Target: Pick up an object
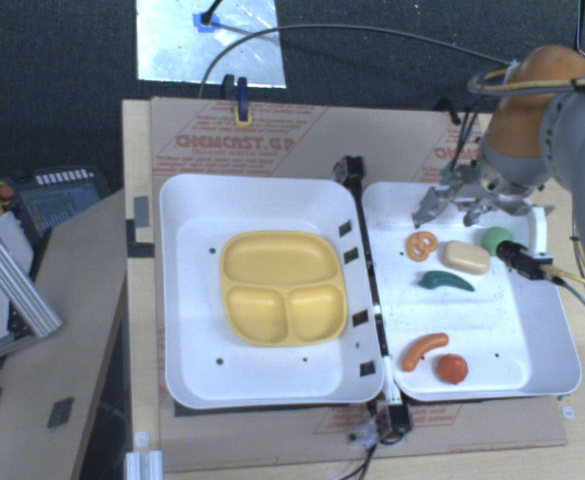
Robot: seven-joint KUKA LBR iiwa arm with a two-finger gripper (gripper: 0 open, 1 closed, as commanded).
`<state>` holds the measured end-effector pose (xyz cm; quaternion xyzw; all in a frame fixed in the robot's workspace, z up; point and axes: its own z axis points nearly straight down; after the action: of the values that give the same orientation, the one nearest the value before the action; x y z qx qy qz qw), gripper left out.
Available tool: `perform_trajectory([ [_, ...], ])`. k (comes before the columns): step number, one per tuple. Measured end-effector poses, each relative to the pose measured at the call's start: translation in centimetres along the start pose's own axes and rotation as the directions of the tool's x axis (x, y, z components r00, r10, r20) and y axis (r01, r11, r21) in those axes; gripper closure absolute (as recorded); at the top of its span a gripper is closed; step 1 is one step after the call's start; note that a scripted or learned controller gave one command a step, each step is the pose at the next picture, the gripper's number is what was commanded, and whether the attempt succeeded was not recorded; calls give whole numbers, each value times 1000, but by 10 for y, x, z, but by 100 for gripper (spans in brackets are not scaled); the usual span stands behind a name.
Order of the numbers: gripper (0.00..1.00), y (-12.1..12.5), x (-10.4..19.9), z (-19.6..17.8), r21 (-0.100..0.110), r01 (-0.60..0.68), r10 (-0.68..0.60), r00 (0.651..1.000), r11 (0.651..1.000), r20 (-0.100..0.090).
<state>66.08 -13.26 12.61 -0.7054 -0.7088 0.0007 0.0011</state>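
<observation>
Two shallow white bins sit side by side on the bench (137, 298). The left bin (187, 368) holds a yellow tray (279, 286) with three compartments, lying flat near its middle. The right bin (547, 348) carries the small loose objects.

In that right bin, an orange pretzel-shaped piece (421, 245) lies toward the upper left, and a beige, rounded block (466, 257) sits just beside it on the right. A green ball (495, 238) rests close to the block's upper right corner, partly behind black hardware near the wrist. Just below the pretzel and the block lies a dark teal, curved piece (446, 281) (it looks like a small pepper or bean). Well apart from these, near the front of the bin, an orange sausage-shaped piece (424, 348) lies at a slant, with a red ball (452, 368) just beside its lower right end.

The grey arm (582, 158) reaches in from the right, its orange band (527, 103) above the wrist. The gripper (450, 200) hangs over the upper part of the right bin, just above the pretzel and the beige block. How far apart the jaws stand cannot be told from this angle, and nothing is seen caught between them; all the objects lie on the bin floor.
</observation>
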Motion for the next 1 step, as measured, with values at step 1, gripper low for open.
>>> perform_trajectory([
  [1, 0, 0, 1, 44, -1, 0, 0, 1000, 1000, 1],
])
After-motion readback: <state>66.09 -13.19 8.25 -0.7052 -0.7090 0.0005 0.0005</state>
